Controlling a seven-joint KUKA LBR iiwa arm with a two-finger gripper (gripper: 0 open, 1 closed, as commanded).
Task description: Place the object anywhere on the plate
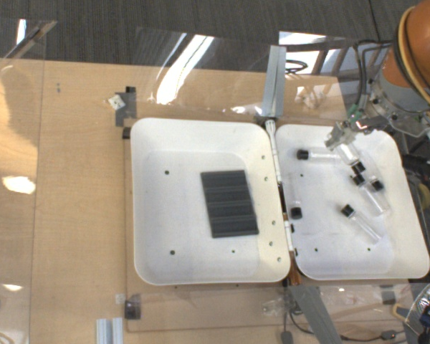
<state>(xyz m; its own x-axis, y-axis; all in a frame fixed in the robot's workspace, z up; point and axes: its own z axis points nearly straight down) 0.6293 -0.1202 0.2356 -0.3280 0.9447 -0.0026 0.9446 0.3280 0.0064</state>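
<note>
i can't tell my gripper (342, 136) state; i'd drop straight onto the clear vial (350, 153) just beneath it, then carry left to the dark plate (229, 203).

The plate (229, 203) lies mid-left bin (150, 192); several vials (358, 170) lie scattered in the right bin (408, 264) beside it.

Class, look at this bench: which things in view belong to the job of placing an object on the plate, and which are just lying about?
Belong to the job:
- dark ridged plate in the left bin
- clear black-capped tubes in the right bin
- gripper over the right bin

Just lying about:
- metal bracket behind the bins
- small black clamp on the bench
</note>
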